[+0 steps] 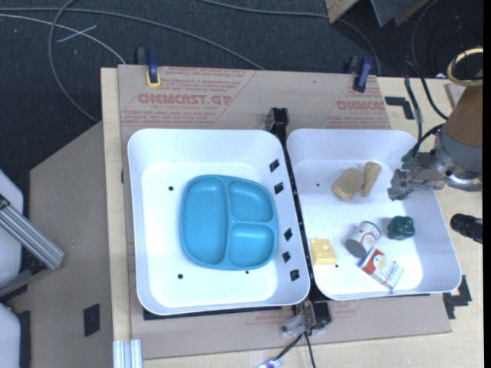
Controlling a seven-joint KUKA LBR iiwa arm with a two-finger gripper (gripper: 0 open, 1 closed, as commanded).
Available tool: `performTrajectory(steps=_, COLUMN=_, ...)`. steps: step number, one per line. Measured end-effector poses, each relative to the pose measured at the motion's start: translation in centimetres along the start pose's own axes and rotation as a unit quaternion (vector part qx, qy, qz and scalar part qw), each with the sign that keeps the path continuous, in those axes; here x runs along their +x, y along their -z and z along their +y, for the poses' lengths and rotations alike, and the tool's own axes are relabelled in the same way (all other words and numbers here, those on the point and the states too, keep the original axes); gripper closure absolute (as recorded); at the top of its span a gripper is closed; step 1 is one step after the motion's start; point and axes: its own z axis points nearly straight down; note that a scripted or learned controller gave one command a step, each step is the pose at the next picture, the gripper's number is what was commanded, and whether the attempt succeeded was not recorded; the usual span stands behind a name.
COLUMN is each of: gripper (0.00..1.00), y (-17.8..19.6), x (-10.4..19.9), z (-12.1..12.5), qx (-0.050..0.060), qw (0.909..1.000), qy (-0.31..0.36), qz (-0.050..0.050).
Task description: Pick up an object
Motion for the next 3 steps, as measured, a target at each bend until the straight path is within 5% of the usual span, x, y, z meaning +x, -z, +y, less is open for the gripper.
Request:
performTrajectory(steps=2, gripper=1.0, y=10.4, x=-0.1, z=0.4, qx=0.0, qw=1.0, qy=0.0, qz=0.0)
performTrajectory(steps=3, gripper=1.0, y=10.4, x=5.9, z=-0.4, qx=0.004, qw=1.0, qy=0.003, qz=0.003)
